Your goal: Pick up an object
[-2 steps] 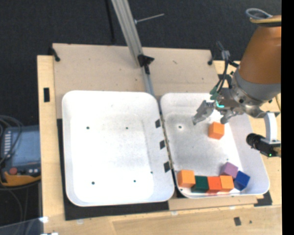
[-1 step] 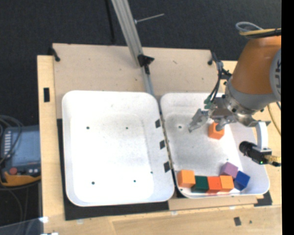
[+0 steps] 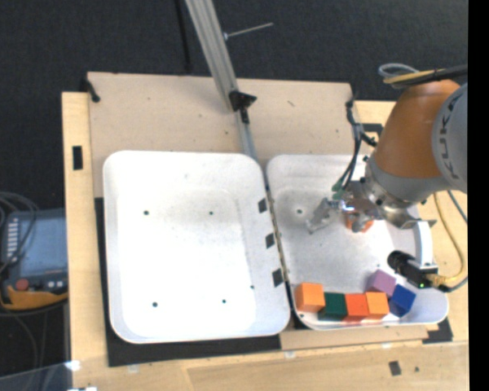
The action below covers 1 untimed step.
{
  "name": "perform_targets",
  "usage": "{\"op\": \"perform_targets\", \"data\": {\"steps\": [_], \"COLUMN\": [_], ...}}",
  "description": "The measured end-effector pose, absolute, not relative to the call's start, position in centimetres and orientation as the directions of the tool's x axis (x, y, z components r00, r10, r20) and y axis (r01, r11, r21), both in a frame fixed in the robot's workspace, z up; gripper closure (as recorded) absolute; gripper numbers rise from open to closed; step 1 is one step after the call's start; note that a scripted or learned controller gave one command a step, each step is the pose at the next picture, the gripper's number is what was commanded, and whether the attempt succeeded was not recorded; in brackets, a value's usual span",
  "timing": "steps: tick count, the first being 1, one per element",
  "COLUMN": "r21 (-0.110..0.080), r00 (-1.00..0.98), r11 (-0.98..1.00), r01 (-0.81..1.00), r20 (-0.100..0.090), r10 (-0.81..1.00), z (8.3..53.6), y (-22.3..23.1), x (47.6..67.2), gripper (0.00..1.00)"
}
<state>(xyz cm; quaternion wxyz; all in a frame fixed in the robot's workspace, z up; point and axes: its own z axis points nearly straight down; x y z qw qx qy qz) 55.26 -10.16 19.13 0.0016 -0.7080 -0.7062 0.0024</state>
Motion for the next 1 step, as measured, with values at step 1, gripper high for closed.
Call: {"op": "perform_targets", "data": {"steps": [1], "r21": [-0.006], "r00": [0.003], "r11": [-0.003], "r01": [1.0], "r20": [0.0], "r10": [1.0], "z": [13.52], "y": [-9.36], "x": [54.73], "gripper": [0.0]}}
